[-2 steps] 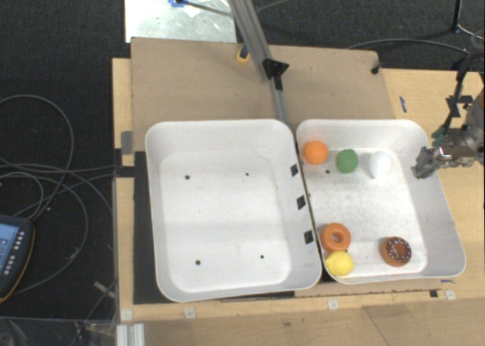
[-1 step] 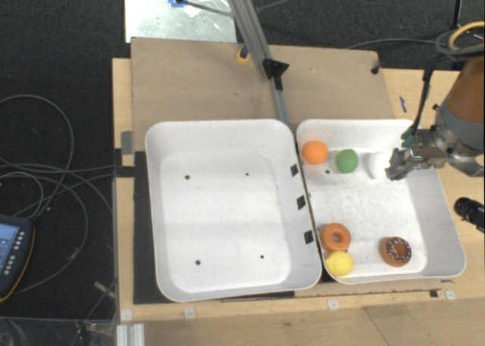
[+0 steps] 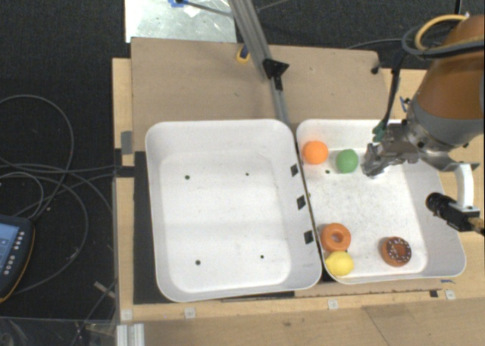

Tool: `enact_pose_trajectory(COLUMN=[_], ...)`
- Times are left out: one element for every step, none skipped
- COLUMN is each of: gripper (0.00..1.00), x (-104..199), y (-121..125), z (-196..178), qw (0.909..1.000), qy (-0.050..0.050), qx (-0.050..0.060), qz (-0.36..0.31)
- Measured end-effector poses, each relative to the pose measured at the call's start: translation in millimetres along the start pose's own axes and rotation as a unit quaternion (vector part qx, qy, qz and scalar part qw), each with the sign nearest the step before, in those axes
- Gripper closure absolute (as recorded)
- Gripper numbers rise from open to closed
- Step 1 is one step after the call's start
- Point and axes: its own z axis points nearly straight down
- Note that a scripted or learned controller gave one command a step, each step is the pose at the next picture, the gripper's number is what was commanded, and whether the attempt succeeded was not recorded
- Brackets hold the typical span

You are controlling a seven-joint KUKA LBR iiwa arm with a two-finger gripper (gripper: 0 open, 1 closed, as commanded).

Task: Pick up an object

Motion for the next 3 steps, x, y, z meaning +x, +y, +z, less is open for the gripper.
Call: enact_pose_trajectory(gripper=[1.0,1.0,1.0], x=[42.7,96.0,145.0], y=[14.7,29.9,38.7], z=[10.2,24.5,36.2], qw=[1.0,1.0,1.0], qy=[0.0,0.0,0.0], qx=[0.001,0.001,0.001], qz=[0.0,0.0,0.0])
